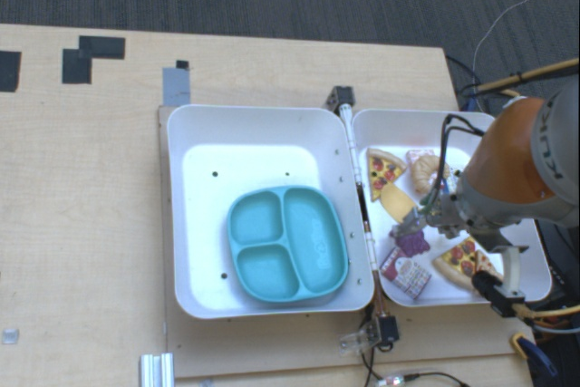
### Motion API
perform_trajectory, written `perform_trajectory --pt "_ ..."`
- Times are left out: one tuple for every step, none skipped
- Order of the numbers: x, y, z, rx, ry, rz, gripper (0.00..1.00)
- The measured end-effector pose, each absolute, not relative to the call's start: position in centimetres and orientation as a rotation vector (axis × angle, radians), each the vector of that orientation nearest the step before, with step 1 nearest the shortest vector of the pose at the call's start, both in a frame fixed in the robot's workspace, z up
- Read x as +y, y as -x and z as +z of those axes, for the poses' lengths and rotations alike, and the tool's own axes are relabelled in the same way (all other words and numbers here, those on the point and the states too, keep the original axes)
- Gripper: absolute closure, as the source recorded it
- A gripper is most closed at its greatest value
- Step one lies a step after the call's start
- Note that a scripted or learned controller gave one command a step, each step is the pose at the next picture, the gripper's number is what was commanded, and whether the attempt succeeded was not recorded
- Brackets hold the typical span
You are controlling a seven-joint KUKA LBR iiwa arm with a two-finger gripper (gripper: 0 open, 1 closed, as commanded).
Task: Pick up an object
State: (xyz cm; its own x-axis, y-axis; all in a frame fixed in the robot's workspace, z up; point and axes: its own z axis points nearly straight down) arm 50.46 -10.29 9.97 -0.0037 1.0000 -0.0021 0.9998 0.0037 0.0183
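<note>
Here, the pincer (419, 222) hovers over the purple toy (413, 242) in the right bin (542, 276); its state cannot be told. Pizza slice (384, 168) at 11 o'clock.

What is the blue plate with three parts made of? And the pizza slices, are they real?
The light-blue three-part plate looks like smooth moulded plastic, evenly coloured with a soft sheen. The small pizza slices look like plastic toy food, with flat, bright painted-looking toppings, though they are too small to be sure.

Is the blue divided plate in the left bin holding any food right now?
Empty. All three compartments of the blue plate show bare blue; the food pieces lie in the right bin.
</note>
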Motion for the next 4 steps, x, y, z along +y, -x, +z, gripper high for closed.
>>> perform_trajectory --pt "-10.2 -50.6 11.0 2.216 -2.203 0.022 1.00" --pt "-10.2 -50.6 11.0 2.216 -2.203 0.022 0.00" --pt "-10.1 -50.8 12.1 2.217 -2.199 0.027 1.00" --pt "-10.1 -50.8 12.1 2.218 -2.199 0.027 0.00"
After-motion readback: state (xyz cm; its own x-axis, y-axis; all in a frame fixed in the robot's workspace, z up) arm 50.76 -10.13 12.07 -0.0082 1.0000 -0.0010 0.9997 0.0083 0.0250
